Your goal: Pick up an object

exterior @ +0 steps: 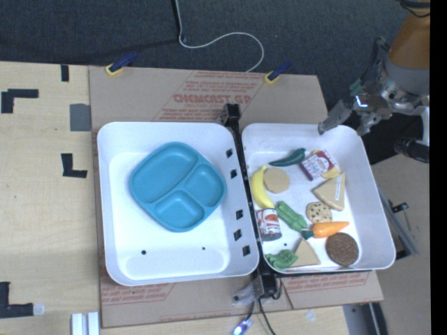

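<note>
In the camera view, the banana [260, 188] lay in the right bin [374, 194], close to that bin's left wall, its long axis running roughly top to bottom with the curve bulging left. It was yellow and smooth. Just right of the banana sat a tan round cracker [276, 181]; below it stood a small can [269, 224]. Further right of the banana lay a carrot [328, 229], pointing right. The gripper [349, 115] hovered above the bin's upper right corner, well apart from the banana; whether its jaws were spread or pressed together could not be told.
</note>
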`<control>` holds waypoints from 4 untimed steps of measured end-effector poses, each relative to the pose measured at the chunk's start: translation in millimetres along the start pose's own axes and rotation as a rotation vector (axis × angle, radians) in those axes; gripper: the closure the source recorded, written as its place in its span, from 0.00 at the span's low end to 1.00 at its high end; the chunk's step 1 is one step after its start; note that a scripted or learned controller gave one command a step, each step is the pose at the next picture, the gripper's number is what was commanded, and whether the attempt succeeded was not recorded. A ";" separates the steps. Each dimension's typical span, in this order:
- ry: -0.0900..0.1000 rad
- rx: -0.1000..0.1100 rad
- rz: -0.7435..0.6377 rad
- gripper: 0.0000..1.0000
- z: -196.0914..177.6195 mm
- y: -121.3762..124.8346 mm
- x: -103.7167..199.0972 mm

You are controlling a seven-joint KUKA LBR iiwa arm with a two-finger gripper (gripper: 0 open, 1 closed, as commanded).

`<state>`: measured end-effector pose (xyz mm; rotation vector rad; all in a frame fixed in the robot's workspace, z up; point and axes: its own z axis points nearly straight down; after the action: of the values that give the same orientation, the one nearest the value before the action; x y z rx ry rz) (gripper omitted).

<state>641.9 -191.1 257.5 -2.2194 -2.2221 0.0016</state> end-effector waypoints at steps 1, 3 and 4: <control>0.002 0.000 -0.001 0.00 -23.7 -73.3 36.3; 0.002 0.001 -0.003 0.00 -76.9 -159.6 96.4; 0.001 0.001 -0.002 1.00 -86.1 -158.0 94.8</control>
<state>484.0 -96.4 343.9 -2.2162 -2.2236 0.0020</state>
